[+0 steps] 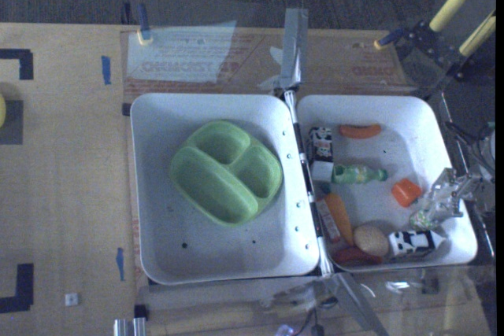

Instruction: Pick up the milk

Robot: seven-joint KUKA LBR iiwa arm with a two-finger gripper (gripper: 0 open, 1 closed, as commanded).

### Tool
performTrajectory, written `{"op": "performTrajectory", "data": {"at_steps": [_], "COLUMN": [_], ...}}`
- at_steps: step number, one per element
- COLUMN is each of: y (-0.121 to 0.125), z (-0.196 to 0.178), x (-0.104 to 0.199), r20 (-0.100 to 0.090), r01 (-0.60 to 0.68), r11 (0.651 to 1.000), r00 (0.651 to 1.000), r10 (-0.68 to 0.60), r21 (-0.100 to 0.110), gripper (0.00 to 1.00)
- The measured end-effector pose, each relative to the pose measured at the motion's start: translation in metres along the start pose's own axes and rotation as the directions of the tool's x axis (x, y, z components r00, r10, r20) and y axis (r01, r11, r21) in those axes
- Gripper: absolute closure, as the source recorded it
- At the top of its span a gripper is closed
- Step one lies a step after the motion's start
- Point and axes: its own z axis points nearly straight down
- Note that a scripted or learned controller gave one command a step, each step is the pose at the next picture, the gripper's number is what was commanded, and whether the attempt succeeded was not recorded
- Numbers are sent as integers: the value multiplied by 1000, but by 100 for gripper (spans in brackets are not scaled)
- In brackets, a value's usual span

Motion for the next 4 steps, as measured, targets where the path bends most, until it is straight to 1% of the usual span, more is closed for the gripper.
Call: {"op": "performTrajectory", "data": {"at_steps": [1, 3, 4], "y": [1, 1, 1], "z": [-18, -21, -15], "x": [0, 0, 0], "r20": [0, 0, -4], "r01": [51, 117, 162], "r11": [999, 993, 987], "r00": [999, 993, 987], "r10": [-51, -117, -162], "r21": [1, 1, 0], "gripper": [100, 100, 100]}}
